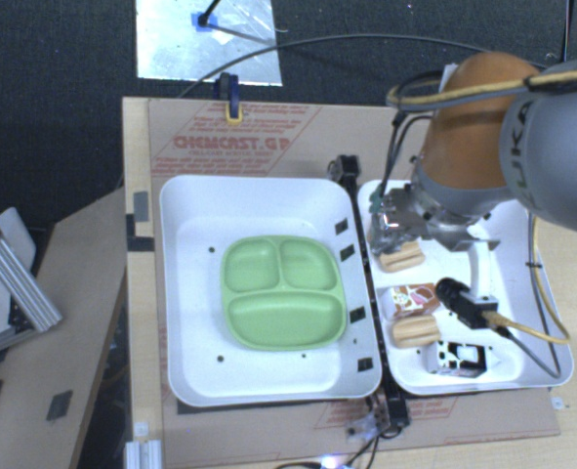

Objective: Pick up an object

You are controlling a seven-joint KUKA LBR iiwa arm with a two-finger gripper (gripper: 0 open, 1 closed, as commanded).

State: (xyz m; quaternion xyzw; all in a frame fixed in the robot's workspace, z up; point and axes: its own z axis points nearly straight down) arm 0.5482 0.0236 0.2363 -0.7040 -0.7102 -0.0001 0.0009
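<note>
Claw: the claw (390, 221) is seen low over the far left part of the right bin (464, 384), below the grey wrist; whether it is wide or narrow cannot be told, as the view is blocked from above.
Held: nothing is seen in the claw.
Nearest thing: a tan roll (402, 257) lies just beside the claw, on its near side, close to the wall between the bins.
Handling: the roll is judged to be light and soft, perhaps foam or plastic food; some give under pressure is to be expected, and little risk of breakage.
Hold: the roll is best taken across its short width, at the middle, so that it is not tipped.
Risk: the wall is close, so little room is left on that side.
Beyond: a packet (414, 299) with a printed face lies nearer the camera, then a second roll (415, 331), then a black-and-white item (459, 358).
Packet: it is judged flat and glossy, and a slip is likely.
Left bin: the left bin (200, 262) bears a green plate (239, 311) with three sections.
</note>
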